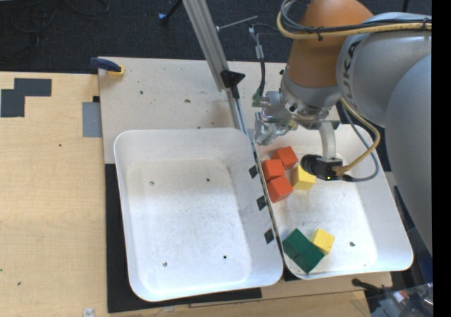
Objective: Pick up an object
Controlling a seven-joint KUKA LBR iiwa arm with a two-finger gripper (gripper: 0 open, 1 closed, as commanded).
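Over the right bin, the gripper hangs above smooth orange blocks; its grasp cannot be told. Yellow cube, green block lie near.

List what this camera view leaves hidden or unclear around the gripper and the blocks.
- Gripper: its fingers blur against the metal post and bin edge, so their state is unreadable.
- Right bin: its far wall sits behind the arm's wrist.
- Orange blocks: how many there are is unclear; they press together, as do the green blocks.
- Yellow block: partly covered by the orange ones.
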